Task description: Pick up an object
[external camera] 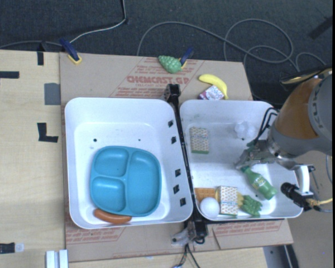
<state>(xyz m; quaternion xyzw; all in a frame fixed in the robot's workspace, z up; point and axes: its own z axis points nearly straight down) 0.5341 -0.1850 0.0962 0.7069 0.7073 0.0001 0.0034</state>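
My gripper (249, 159) is low inside the right bin (223, 111), at its right side, with the grey arm and orange band (295, 118) above it. A green bottle (261, 184) lies on the bin floor just below and to the right of the gripper, its neck touching or nearly touching it. Along the front wall lie a white egg (210, 206), an orange piece (205, 194), a patterned box (229, 200) and a green toy (250, 205). A checkered packet (199, 139) lies to the left and a clear plastic item (243, 130) at the back.
The left bin (84, 116) holds a blue divided plate (125, 180) and a sausage (113, 216) at its front wall. Behind the bins on the cardboard lie a green item (170, 63), a banana (214, 83) and a small packet (212, 95). Cables run across the dark floor.
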